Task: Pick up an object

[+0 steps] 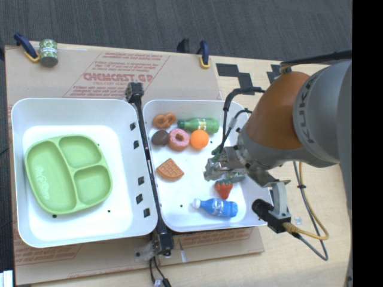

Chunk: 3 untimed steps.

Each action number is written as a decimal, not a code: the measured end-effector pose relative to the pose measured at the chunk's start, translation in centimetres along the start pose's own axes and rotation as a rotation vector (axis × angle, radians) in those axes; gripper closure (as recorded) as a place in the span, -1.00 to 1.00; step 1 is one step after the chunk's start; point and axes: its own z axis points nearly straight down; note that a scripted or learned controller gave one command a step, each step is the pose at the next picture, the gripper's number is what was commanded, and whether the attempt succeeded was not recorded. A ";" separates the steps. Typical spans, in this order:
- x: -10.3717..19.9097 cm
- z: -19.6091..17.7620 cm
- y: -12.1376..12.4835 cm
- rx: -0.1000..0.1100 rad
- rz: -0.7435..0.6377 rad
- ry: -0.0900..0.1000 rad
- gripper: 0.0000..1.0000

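Since the gripper [222, 171] hangs low over the right bin [197, 219], just above a small red strawberry [224, 189], that strawberry looks like the thing to go for. It lies near the bin's right wall, between the arm and a blue bottle [216, 207] lying on its side just below. Whether the gripper is open, closed or already touching the strawberry cannot be told from this angle. To do the step well, I judge the gripper should come straight down, centred on the strawberry, and close before lifting, keeping off the bottle and the wall.

Counting outward in the right bin: one strawberry, one blue bottle, one waffle [170, 170], one orange ball [199, 139], one pink doughnut [178, 139], one brown doughnut [160, 137], one glazed pastry [163, 121] and one green bottle [199, 124]. The left bin [24, 232] holds one green divided plate [67, 173].
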 end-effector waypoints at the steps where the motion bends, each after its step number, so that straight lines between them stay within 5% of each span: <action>1: -5.3 -7.0 6.6 -0.003 -0.002 -0.002 1.00; 2: -8.0 2.0 8.2 0.002 -0.001 0.000 1.00; 3: -10.7 1.3 9.4 -0.001 -0.001 -0.001 1.00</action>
